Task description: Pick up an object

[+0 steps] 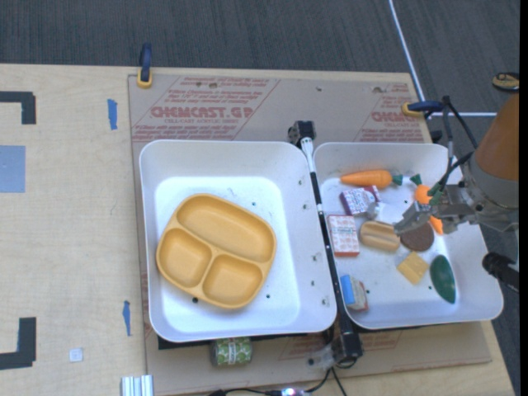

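The right bin (pixel 487 299) holds several small items. An orange carrot (pixel 367 177) lies at the back, with a purple packet (pixel 360 199) just in front of it. A red and white box (pixel 342 235), a tan bun (pixel 379 236) and a brown round piece (pixel 418 238) sit mid-bin. A yellow block (pixel 412 267), a green oval piece (pixel 443 277) and a blue item (pixel 353 291) lie nearer the front. My gripper (pixel 417 217) reaches in from the right, low over the bun and the brown piece. Nothing visibly hangs from it.
The left bin (pixel 157 159) carries a yellow three-part plate (pixel 216 250). A black ridge (pixel 318 213) divides the two bins. A green can (pixel 233 351) lies on the bench in front of the left bin. Cables run near the right bin's back edge.
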Action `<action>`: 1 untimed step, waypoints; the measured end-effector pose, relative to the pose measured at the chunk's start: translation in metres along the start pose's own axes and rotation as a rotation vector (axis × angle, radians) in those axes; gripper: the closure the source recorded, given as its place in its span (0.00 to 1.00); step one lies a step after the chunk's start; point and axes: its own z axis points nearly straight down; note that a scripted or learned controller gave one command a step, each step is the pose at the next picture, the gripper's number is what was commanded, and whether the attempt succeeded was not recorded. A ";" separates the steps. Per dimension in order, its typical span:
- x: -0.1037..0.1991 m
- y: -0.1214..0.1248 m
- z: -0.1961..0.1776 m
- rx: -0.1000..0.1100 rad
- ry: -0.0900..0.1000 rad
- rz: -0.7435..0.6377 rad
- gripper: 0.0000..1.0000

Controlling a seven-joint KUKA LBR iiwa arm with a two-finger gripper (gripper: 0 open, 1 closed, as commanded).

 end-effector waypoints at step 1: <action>0.034 0.029 0.090 -0.006 -0.004 0.001 0.00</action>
